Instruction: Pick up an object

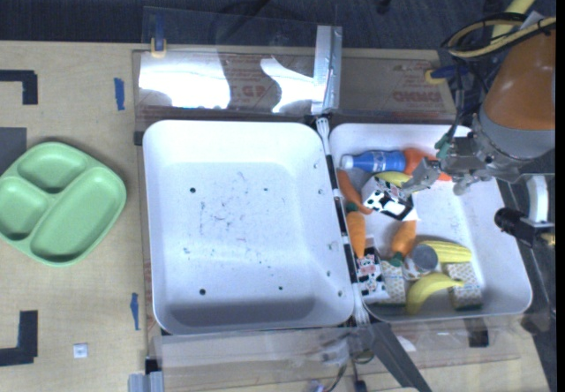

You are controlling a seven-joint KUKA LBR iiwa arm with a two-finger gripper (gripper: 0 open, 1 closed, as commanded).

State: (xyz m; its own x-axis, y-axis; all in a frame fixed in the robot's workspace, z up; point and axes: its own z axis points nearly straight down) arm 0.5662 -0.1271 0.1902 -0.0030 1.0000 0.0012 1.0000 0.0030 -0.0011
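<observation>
The right bin (494,231) holds a heap of small things. A blue bottle (374,161) lies at its back beside an orange piece (413,158). A black-and-white patterned item (385,202) lies just below them. Carrots (356,228) lie along the bin's left wall. Two bananas (425,288) and a grey can (425,259) sit at the front. My gripper (422,178) reaches in from the right, low over the back of this bin, its tip just right of and above the black-and-white item. I see nothing clearly held in it.
The left bin (177,152) stands beside the right one, with a raised divider (338,205) between them. A green compartment plate (60,201) lies on the bench at far left. Cables and the orange wrist band (523,94) hang over the right bin's back right corner.
</observation>
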